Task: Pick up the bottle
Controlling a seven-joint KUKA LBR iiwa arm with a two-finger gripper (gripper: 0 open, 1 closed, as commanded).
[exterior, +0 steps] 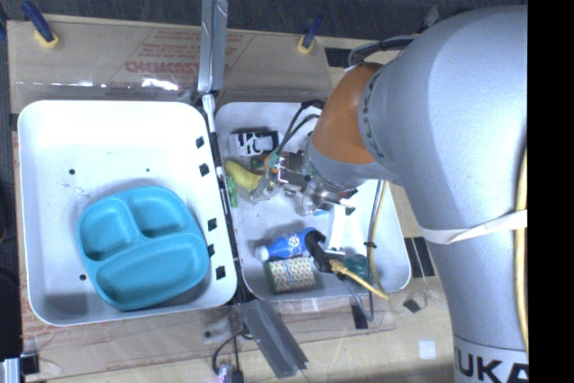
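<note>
Grey arm (448, 130) reaches in from right, end effector (300, 184) lowered

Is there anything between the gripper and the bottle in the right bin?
Nothing visible lies between them. The gripper hangs over the right bin's middle, and the bottle lies just nearer the camera across bare floor. A patterned can touches the bottle's near side, and a dark tool lies at its right end, crowding the grasp.

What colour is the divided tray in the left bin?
Light blue tray, seen clearly in the camera view.
</note>
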